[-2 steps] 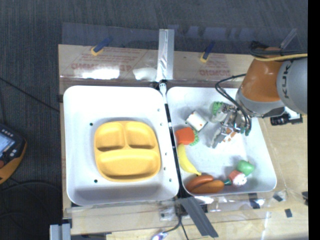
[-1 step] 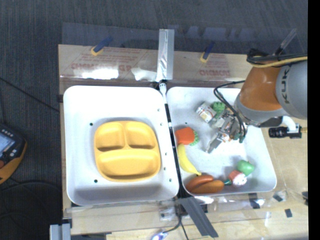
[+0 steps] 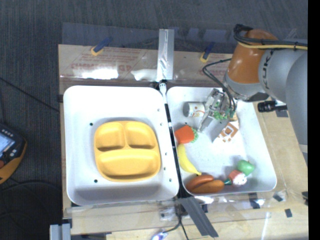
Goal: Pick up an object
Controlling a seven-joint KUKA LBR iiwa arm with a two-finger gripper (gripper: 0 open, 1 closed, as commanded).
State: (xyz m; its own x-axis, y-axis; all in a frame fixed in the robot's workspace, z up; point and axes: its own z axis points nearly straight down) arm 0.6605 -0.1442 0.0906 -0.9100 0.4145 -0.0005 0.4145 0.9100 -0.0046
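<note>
Two shallow white plastic bins with rounded corners sit side by side on the table (image 3: 75,59), divided by a dark seam and a metal bracket (image 3: 165,54) at the far edge. The left bin (image 3: 80,109) holds one thing: a glossy yellow tray (image 3: 127,150), roughly square with soft corners, moulded into two small compartments at the far side and one long compartment at the near side. The right bin (image 3: 265,154) holds the loose objects. A red-orange toy with a green top (image 3: 184,134) lies against the dividing wall, and just nearer the camera a yellow banana (image 3: 186,162) curves along that same wall, its tip meeting a brown, bun-shaped piece (image 3: 205,184) at the near edge. To the right of that lie a small red and white piece (image 3: 237,178) and a green rounded piece (image 3: 246,166), close together near the bin's near right corner. At the far side of the bin a grey cylinder (image 3: 193,109) lies on its side, and a small white item with orange markings (image 3: 228,132) rests just right of the bin's middle. The gripper (image 3: 212,119) reaches down into the far part of the right bin, between the cylinder and the white item, with green parts on its body; whether it is open or closed cannot be told, and nothing is visibly held. Faint reddish print shows on the sheet at the table's far edge, too blurred to read
</note>
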